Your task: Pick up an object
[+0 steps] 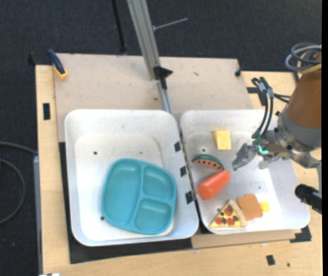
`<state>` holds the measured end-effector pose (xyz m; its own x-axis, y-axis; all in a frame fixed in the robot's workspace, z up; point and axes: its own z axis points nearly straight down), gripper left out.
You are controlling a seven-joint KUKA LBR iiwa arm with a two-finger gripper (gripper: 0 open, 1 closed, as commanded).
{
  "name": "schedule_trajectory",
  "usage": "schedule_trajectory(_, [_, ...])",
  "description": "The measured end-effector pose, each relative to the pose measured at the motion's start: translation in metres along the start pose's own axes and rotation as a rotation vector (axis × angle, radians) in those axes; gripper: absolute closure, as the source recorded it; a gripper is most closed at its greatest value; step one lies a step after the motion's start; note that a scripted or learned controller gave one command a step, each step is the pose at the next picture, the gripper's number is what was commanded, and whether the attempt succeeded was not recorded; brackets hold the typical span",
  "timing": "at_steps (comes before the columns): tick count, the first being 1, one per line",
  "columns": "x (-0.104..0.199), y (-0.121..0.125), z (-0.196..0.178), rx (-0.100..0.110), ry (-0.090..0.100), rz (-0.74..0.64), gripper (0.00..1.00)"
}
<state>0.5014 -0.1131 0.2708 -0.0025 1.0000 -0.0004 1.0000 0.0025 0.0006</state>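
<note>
My jaws (251, 158) hang over the right bin (279, 211), toward its right-hand half, and they stand apart with nothing between them: one dark finger slants down to the left, the other sits just to its right, and bare white bin floor shows in the gap. A small green light glows on my wrist just above them. Behind that, my grey arm with its orange band (309, 99) comes in from the right.

Nearest to my jaws is the watermelon slice (208, 163), lying to their left, near but not touching. Just below the slice, an orange-red carrot-shaped piece (214, 185) lies at a slant, its upper end close under the slice. Up and to the left of my jaws sits a yellow cheese block (222, 138), alone on the bin floor. Toward the near edge of the bin, a pizza slice (228, 216) lies flat, with a brown bread-like piece (249, 206) touching its right side and a small yellow bit (264, 206) just beside that.

Across the divider, the left bin (83, 131) holds a turquoise divided plate (139, 195) with three compartments, resting in the bin's near half.

Both bins sit on the pale wooden surface (106, 79), where a slanted aluminium post (144, 30) rises behind them.
</note>
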Motion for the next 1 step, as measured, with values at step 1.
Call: schedule_trajectory(1, [0.0, 0.0004, -0.0007, -0.002, 0.0, 0.0, 0.0])
